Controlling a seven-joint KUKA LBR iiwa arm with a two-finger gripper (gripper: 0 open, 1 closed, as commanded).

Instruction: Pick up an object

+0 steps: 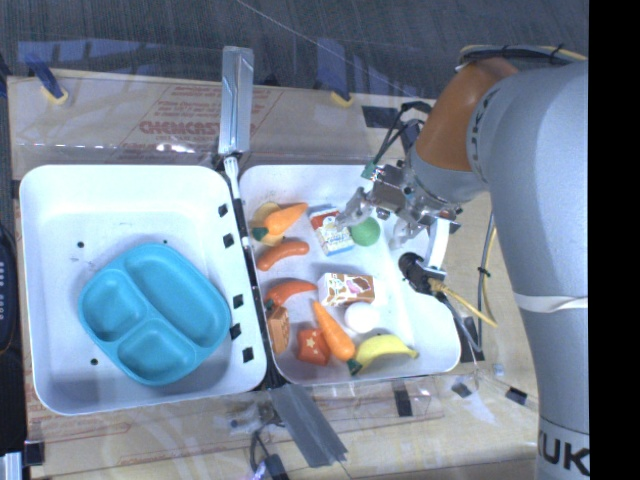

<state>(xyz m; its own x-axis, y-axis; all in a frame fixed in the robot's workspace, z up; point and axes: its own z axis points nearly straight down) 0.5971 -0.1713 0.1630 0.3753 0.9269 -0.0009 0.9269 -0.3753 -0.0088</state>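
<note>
I see the tool (362, 211) low in the right bin (432, 340), near its far edge, over a green ball (367, 232) beside a small carton (334, 234). I cannot tell its grip state.

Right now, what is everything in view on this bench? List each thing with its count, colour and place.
bins: 2, white, side by side on the bench
divided tray: 1, blue, in the left bin
carrots: 2, orange, right bin, one upper left, one lower middle
sausages: 2, orange-red, left part of the right bin, one above the other
green ball: 1, green, upper right bin, by the gripper
small carton: 1, red and white, left of the green ball
brown carton: 1, brown and white, middle of the right bin
egg: 1, white, below the brown carton
banana: 1, yellow, lower right corner
red pepper: 1, red, lower edge
gripper: 1, grey, over the upper right bin
arm: 1, grey with orange band, from the right
</note>
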